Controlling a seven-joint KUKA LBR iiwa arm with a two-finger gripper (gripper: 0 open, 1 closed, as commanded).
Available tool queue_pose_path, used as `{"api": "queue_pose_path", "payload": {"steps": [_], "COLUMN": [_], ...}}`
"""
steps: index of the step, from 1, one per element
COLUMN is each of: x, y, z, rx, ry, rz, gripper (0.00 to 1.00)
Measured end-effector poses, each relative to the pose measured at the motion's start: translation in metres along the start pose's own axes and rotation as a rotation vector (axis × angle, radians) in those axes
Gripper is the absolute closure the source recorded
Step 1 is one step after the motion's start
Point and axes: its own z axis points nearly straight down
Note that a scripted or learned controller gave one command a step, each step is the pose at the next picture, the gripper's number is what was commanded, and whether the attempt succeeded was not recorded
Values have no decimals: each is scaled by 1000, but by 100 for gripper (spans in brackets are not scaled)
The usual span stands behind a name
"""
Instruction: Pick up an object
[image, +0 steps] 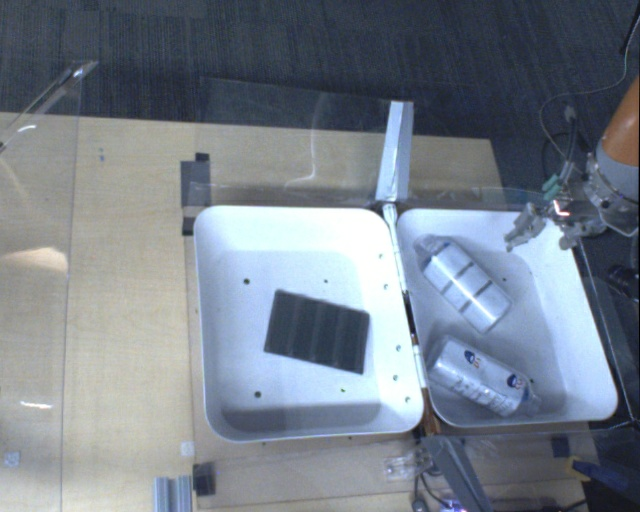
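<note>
My gripper (548, 222) hangs over the far right corner of the right bin (590, 330), fingers spread and pinching nothing, while two silvery wrapped packs (463, 283) (478, 377) lie below and a dark ridged pad (317, 331) sits in the left bin (215, 300).

We see two bins side by side on the counter (110, 300). The left bin (225, 250) holds a flat ribbed pad (317, 331) at its centre. The right bin (570, 330) holds one cylinder (462, 283) toward the frame's top and a second cylinder (478, 377) nearer the bottom.
</note>
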Motion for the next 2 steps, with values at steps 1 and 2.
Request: {"api": "queue_pose_path", "payload": {"steps": [1,2], "x": [12,2], "y": [66,14], "z": [107,157], "rx": [1,-6], "ry": [0,-2], "rz": [-93,-455], "gripper": [0,0]}}
